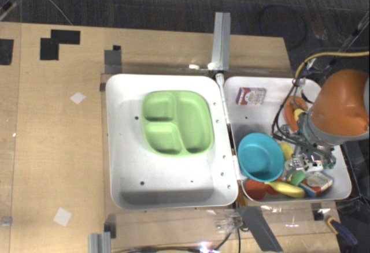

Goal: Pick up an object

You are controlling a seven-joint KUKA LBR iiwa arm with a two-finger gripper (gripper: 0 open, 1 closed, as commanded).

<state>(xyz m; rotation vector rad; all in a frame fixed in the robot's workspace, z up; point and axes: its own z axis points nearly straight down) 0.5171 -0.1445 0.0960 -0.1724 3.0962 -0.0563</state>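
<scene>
- Over the right shallow white bin (254, 85), the gripper (305, 160) hangs low among cluttered items; its state I cannot tell
- round blue plastic bowl (260, 156) just beside it; yellow banana (284, 189) below
- green divided plastic tray (176, 122) in left white bin (124, 148)

The gripper (305, 160) sits low among cables, its fingers too small and cluttered to read. Under the arm (341, 108), orange and yellow items (296, 114) are mostly hidden. The arm runs off the right edge.
</scene>
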